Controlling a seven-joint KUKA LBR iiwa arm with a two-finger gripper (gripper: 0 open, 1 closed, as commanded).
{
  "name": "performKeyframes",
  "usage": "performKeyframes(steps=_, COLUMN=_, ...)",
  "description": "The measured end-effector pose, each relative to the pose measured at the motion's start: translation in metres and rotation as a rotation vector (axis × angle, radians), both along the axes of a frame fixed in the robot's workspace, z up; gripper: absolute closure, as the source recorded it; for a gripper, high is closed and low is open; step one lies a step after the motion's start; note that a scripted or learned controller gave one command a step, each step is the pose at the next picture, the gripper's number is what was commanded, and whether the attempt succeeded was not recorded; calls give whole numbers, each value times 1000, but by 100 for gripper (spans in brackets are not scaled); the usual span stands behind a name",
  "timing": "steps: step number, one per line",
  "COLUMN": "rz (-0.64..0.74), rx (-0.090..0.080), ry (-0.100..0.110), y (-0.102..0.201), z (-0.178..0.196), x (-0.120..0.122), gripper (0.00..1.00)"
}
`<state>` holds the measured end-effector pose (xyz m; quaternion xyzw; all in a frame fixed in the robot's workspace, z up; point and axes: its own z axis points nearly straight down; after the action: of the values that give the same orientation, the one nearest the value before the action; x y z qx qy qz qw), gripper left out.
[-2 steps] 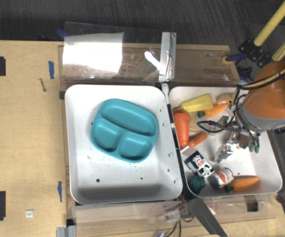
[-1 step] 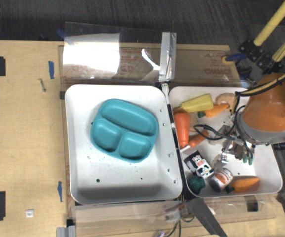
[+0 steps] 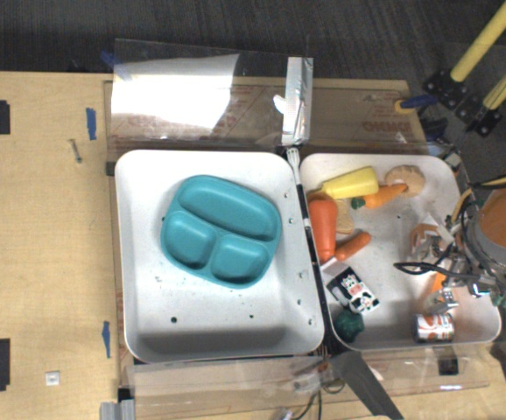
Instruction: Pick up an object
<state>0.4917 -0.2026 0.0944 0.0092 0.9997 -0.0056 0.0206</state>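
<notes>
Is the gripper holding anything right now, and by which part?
Cannot be told: the gripper sits low in the right bin amid clutter, its tips hidden.

A teal three-compartment plastic plate (image 3: 221,229) lies in the left shallow white bin (image 3: 139,322); orange plastic carrots (image 3: 324,224) crowd the right bin (image 3: 481,326).

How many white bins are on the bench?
2. The left white bin holds a teal divided plate; the right white bin holds a carrot and other small items.

Tan bench (image 3: 43,261) bears two white bins side by side: left bin (image 3: 139,322), right bin (image 3: 481,326).
</notes>
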Motion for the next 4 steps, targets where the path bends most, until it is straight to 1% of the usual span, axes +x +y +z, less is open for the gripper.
performKeyframes(steps=1, rz=1, rx=2, ry=6, y=1, z=9, x=-1, gripper=100)
performKeyframes(steps=2, rz=-231, rx=15, ry=24, y=40, z=176, x=39, gripper=100)
performKeyframes(steps=3, rz=-324, rx=20, ry=31, y=95, z=164, x=89, gripper=100)
performKeyframes(steps=4, rz=-328, rx=19, ry=30, y=92, z=165, x=89, gripper=0)
